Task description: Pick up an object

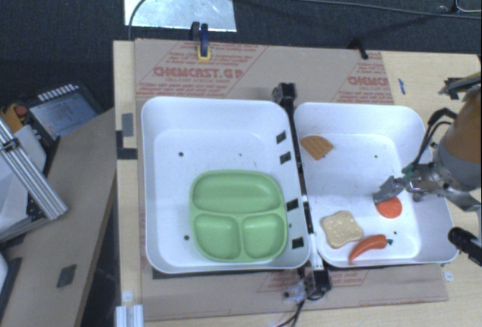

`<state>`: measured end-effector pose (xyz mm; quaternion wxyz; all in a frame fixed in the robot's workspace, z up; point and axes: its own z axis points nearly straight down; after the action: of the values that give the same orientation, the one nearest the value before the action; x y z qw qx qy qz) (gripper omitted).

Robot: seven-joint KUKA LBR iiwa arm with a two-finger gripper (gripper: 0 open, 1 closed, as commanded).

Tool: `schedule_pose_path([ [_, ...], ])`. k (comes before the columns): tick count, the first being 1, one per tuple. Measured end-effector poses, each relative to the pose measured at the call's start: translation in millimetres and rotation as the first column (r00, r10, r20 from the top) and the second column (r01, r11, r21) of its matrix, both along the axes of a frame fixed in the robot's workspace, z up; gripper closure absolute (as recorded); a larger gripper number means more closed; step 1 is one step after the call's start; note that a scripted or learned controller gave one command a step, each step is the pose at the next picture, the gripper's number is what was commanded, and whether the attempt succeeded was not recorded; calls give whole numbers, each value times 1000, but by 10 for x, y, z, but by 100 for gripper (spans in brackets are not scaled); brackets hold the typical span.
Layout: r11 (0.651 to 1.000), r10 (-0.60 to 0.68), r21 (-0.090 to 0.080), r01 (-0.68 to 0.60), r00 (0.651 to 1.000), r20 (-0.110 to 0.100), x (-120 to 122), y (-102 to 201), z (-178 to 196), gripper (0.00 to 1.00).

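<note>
The arm reaches in from three o'clock and its gripper (pixel 392 191) hangs low inside the right bin (pixel 354 129), directly over the red tomato slice (pixel 389 207). That slice, lying toward four o'clock on the bin floor, looks like the chosen target, since the tool sits just above its upper edge and possibly touches it. Are the jaws spread or pressed together? I cannot tell; the grey tip is too small and blurred, and nothing is visibly pinched.

Around it, the other candidates lie well apart, which gives the tool room to come down. The toast slice (pixel 342 228) rests at about seven o'clock from the tomato, the red chili pepper (pixel 368 246) just beside the toast near the front wall, and the orange chip (pixel 317 146) lies up at eleven o'clock near the divider.

Over in the left bin (pixel 173 129), the green divided plate (pixel 237 214) sits flat toward six o'clock.

My read: the pick is at the descent stage, with no lift yet. A flat slice offers little edge to squeeze.
</note>
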<state>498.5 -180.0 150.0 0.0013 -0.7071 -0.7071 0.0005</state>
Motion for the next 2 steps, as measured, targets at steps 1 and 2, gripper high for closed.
schedule_pose_path([
  [1, 1000, 2, -1, -2, 1000, 2, 67, -20, -435, 0],
  [2, 1000, 1, -2, -1, 1000, 6, 75, -25, -311, 100],
])
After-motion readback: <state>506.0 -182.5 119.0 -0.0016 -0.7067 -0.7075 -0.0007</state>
